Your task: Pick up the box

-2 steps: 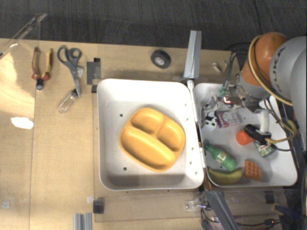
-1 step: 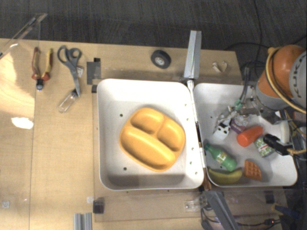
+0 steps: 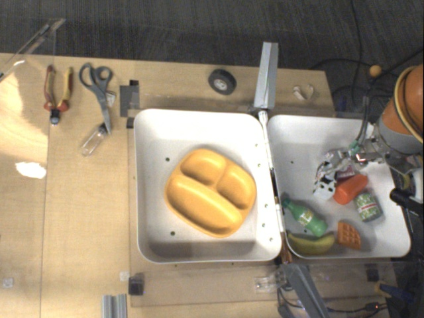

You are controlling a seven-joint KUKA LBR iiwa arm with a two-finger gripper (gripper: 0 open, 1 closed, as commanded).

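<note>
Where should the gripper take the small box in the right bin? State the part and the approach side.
Probably from straight above, closing across the near and far faces of the small box. The orange toy carrot crowds its right side, while its left faces bare floor of the right bin. The gripper hangs just beside it.

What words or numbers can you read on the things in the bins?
None can be read.
Small can: has a label, too blurred to read.
Green bottle: pale label patch, too small to read.
Black-and-white box by the gripper: dark marks, no readable letters.
</note>
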